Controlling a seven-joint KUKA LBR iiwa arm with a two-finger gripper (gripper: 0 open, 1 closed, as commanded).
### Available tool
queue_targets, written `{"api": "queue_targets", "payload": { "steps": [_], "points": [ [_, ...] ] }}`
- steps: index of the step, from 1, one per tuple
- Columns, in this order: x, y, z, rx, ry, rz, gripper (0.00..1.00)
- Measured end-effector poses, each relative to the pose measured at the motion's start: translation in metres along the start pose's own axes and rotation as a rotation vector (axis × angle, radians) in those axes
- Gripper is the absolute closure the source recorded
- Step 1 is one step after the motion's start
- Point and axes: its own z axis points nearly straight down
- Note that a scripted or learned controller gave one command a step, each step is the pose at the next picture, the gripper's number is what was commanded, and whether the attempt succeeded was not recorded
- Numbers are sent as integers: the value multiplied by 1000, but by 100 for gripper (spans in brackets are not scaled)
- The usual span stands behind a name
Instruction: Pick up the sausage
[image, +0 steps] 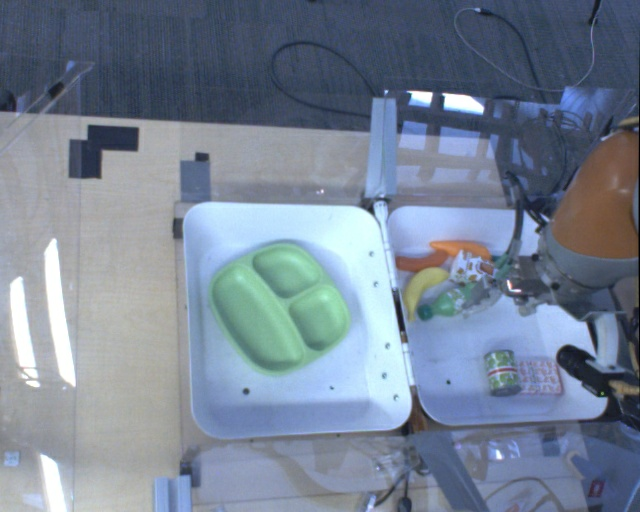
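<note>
Two bins sit side by side on the bench (120, 300). The left bin (220, 400) holds a divided plate (280, 306) lying near its middle. In the right bin (450, 400), a sausage (418, 263) lies at the far left, with a carrot (462, 247) just behind it and a banana (424, 286) just before it. A bottle (450, 302) lies beside the banana, under the gripper (478, 272). A can (501, 372) stands toward the near side, with a flat packet (541, 377) touching its right.
</note>
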Motion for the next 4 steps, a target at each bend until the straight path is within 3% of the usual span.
{"api": "queue_targets", "payload": {
  "steps": [1, 2, 3, 4],
  "points": [
    [-48, 77, 100, -1, 0, 38, 0],
    [-52, 114, 103, 73, 9, 34, 0],
    [-30, 125, 105, 97, -14, 174, 0],
    [-12, 135, 103, 57, -24, 84, 0]
  ]
}}
